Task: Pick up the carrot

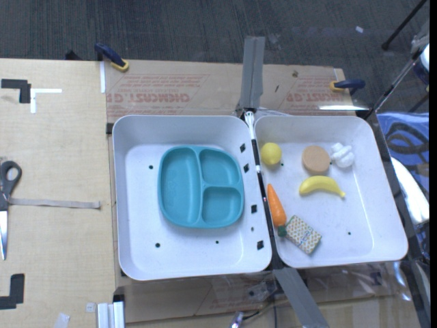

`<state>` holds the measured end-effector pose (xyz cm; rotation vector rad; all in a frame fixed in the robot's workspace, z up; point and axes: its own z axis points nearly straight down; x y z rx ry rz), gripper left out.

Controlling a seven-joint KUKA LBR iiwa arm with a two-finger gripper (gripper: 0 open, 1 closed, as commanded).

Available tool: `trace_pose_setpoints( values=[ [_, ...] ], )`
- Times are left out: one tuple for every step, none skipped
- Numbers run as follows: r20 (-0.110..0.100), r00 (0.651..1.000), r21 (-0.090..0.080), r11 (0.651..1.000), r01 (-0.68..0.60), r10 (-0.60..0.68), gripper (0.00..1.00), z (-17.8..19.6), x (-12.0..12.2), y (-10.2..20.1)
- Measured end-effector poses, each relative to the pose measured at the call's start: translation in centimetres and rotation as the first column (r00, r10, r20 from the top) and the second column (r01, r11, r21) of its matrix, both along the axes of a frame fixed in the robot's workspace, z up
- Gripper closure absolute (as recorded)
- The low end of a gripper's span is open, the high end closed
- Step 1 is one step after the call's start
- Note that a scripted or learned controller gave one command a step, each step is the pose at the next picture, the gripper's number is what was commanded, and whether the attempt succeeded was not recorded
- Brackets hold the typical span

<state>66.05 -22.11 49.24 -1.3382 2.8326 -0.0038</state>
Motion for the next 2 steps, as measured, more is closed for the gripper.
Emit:
trace_pose_setpoints(
  values=[
    [0.0, 0.888, -0.003, 0.888, -0.459, 0.459, 0.0, -0.02, -0.01, 0.01],
    [-0.001, 0.649, -0.005, 0.649, -0.761, 0.761, 0.0, -0.04, -0.01, 0.67]
  ],
)
